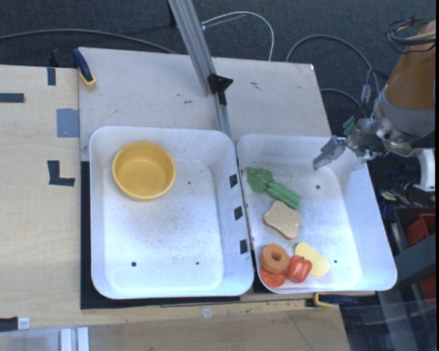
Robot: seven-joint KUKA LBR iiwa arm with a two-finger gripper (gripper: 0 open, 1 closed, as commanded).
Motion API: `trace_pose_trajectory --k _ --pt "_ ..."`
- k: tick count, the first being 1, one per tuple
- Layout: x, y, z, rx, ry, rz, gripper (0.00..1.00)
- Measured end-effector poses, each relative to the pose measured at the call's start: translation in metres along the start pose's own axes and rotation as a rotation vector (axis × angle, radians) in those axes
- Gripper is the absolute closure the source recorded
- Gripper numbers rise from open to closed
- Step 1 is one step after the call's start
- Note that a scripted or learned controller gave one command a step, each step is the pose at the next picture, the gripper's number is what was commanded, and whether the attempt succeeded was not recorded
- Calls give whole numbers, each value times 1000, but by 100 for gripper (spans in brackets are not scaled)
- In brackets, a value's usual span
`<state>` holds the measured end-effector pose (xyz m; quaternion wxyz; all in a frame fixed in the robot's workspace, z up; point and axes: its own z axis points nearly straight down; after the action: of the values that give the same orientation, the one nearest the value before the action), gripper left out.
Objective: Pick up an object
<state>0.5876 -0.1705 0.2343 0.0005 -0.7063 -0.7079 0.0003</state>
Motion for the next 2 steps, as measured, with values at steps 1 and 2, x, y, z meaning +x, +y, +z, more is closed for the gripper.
trace_pose_trajectory --k 1,2 --pt "0 0 0 0 0 0 0" --pt "-2 2 44 5 -1 1 0"
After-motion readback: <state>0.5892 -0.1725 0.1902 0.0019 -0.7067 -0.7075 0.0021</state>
